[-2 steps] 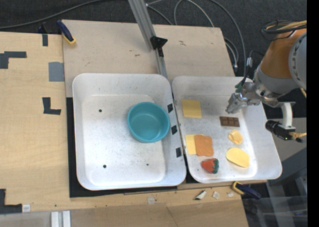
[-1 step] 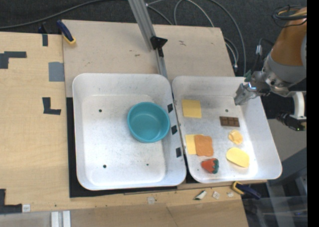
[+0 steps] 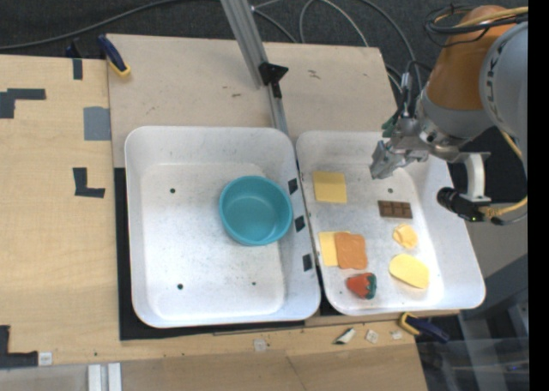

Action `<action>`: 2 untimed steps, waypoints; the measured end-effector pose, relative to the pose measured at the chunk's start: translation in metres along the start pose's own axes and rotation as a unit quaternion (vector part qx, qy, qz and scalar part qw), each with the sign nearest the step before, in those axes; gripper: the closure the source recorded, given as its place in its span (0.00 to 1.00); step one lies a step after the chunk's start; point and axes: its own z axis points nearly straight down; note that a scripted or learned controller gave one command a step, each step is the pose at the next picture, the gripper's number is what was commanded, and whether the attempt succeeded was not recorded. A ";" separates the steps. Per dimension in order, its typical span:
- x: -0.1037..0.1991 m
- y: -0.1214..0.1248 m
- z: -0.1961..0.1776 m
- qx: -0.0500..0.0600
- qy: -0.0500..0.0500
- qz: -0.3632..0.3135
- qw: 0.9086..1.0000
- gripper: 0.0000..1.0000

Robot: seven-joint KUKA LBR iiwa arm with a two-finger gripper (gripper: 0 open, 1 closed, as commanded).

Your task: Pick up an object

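One gripper [image 3: 383,166] above right bin [image 3: 446,295]

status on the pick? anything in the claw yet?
Done: the arm has reached over the right bin, and the claw hangs above its upper part. In hand: nothing visible between its tips. Left: the whole pick. The yellow square, chocolate piece, orange slice, strawberry and yellow pieces all lie on the bin floor. The teal bowl sits in the left bin.

text: none legible | labels: none | numbers: none
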 end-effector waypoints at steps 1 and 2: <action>0.057 0.006 0.005 0.000 0.000 0.000 1.000 1.00; 0.112 0.011 0.007 0.000 0.000 0.000 1.000 1.00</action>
